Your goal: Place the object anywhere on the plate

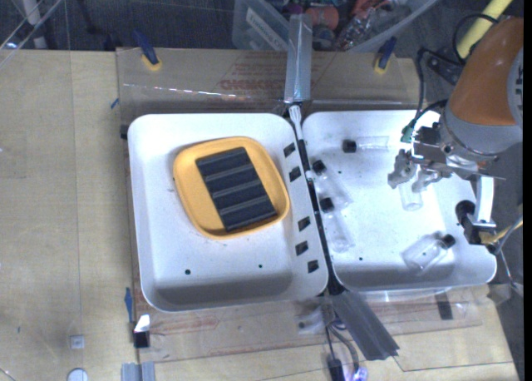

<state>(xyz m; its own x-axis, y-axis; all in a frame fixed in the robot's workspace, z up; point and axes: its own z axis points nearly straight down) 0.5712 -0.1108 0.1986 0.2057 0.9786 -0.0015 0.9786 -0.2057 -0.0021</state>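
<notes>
We are looking down on two white bins sitting side by side, and in the left bin a yellow plate is lying a little above the middle of the floor. A black ridged block is resting flat on that plate, well inside its rim and turned slightly askew, so the one dark thing we are seeing in this bin is sitting on the plate. The arm is reaching in from the right, and its gripper is hanging over the upper right part of the right bin, well apart from the plate. We are not managing to tell whether the gripper is apart or closed; a clear, glassy shape is showing just beneath it, but we are not able to say whether that is being held or is merely lying on the bin floor. Several small clear bottles with black caps are lying scattered in the right bin: one near the lower right corner, one near the top edge, and another close beside the divider between the bins.
</notes>
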